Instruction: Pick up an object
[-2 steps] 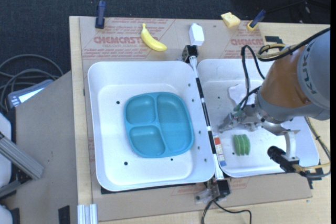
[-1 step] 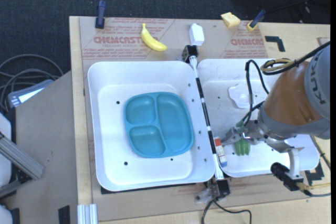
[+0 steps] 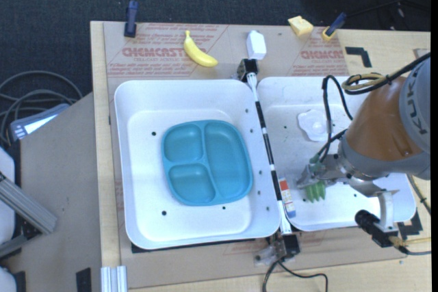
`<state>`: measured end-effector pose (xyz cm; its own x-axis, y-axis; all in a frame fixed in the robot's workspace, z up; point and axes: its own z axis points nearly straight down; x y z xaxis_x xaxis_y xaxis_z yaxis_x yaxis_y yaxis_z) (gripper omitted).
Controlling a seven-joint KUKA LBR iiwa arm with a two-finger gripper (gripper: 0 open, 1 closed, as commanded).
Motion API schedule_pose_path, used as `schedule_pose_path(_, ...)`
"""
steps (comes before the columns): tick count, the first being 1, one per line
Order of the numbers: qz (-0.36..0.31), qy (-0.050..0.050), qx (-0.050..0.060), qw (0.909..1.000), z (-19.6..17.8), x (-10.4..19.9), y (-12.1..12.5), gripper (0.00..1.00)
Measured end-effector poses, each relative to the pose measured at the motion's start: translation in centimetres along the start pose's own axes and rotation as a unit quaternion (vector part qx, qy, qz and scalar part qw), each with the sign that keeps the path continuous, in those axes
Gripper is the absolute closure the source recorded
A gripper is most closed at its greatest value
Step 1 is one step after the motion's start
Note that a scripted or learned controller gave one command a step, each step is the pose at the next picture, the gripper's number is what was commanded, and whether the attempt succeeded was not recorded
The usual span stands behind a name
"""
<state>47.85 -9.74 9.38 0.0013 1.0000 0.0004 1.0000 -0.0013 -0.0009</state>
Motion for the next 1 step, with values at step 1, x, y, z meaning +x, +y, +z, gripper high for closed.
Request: schedule_pose_path(1,-0.001,0.0,-0.001,1.0,-9.09,6.16,3.54,1.0)
